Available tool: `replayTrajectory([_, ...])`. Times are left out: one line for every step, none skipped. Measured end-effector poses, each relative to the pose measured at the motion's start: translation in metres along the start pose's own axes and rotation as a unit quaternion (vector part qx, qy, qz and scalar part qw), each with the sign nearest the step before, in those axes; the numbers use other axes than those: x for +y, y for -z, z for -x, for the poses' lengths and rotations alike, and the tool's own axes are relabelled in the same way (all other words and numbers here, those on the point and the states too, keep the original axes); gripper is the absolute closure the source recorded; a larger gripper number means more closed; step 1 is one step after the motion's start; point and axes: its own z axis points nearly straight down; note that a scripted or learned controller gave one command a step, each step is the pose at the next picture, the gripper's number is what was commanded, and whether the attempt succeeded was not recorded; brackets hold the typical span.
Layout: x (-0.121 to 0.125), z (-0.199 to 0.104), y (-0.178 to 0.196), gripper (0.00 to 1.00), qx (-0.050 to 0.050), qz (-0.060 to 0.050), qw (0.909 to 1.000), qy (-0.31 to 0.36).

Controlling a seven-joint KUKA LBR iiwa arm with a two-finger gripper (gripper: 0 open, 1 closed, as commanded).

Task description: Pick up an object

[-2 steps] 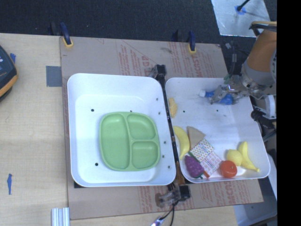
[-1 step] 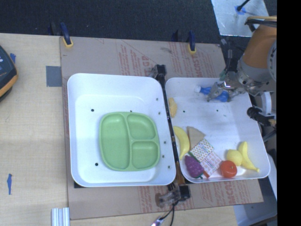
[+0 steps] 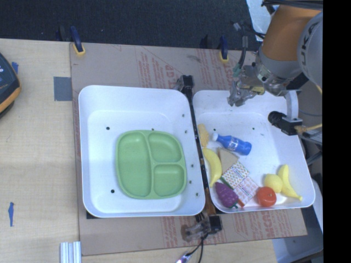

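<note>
The small blue plastic bottle with a white cap (image 3: 233, 143) is lying on its side near the middle of the right shallow white bin (image 3: 290, 147), cap end pointing toward the divide between the two bins. Just beside it, toward the bin's near edge, a tan wedge-shaped block (image 3: 227, 158) is lying against a yellow plastic banana (image 3: 213, 166), which is running along the bin's left wall. Further toward the near edge, a speckled white packet (image 3: 239, 178) is touching a purple bunch of toy grapes (image 3: 225, 194). In the near right corner, a red toy tomato (image 3: 266, 196), a yellow toy lemon (image 3: 273, 182) and a second yellow banana (image 3: 288, 182) are sitting bunched together. The two-finger gripper (image 3: 237, 97) is hanging over the far edge of the right bin, well apart from the bottle; nothing is showing between its fingers, whose spread looks narrow, though I cannot tell for sure. The left shallow white bin (image 3: 96, 125) is carrying a pale green three-compartment plastic tray (image 3: 149, 164).
</note>
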Motion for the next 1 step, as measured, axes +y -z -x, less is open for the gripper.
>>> replayTrajectory([-0.0006, 0.001, -0.0009, 0.0, 0.0, -0.001, 1.0, -0.001])
